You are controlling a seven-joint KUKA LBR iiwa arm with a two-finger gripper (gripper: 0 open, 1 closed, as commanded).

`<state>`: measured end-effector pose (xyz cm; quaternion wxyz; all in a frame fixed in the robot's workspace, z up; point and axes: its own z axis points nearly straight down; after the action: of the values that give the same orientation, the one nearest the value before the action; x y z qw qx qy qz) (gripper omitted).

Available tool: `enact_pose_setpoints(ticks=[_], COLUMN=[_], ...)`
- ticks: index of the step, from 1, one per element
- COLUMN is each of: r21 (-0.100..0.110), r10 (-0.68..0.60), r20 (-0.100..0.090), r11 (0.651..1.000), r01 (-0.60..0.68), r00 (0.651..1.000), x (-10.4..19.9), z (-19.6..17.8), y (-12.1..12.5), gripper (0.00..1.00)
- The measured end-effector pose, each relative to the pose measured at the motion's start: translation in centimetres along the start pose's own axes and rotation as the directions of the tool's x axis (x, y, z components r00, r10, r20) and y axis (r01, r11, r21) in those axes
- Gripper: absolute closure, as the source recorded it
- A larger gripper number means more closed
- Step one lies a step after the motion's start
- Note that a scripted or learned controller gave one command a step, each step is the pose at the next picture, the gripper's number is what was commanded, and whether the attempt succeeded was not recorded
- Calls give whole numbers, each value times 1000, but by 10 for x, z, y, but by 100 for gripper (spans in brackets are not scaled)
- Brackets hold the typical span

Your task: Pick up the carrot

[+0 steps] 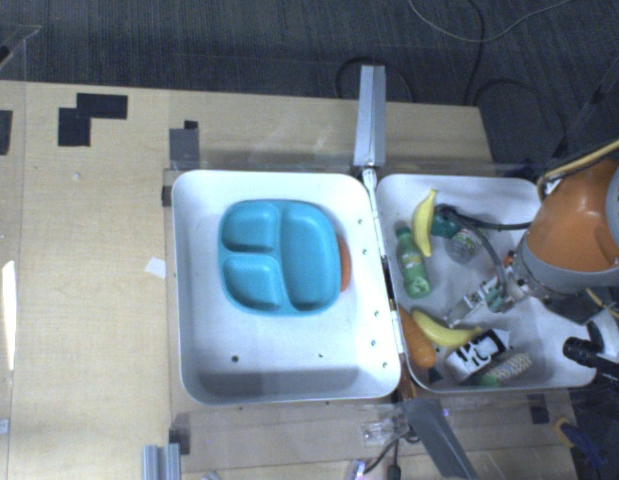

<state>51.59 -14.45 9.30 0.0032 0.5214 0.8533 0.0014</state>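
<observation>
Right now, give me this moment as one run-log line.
arm: over right bin | gripper: above bananas, grip unclear | carrot: lying at right bin's front-left, under banana, not held | left bin: blue tray

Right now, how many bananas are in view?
2, both in the right bin: one banana near its top left, another lower down beside the carrot. Clutter may hide more.

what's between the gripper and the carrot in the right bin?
In the camera view, a banana lies between the gripper and the carrot, its left end touching or overlapping the carrot.
</observation>
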Motion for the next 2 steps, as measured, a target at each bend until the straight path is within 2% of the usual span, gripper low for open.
enact_pose_setpoints(ticks=[1,2], r21=[-1,-5], r10=[-287,-112], r20=[1,7], r11=[958,994], r01=[287,112], r00=[958,994], x=[29,44], z=[-7,2], y=[-15,-6], gripper=[0,0])
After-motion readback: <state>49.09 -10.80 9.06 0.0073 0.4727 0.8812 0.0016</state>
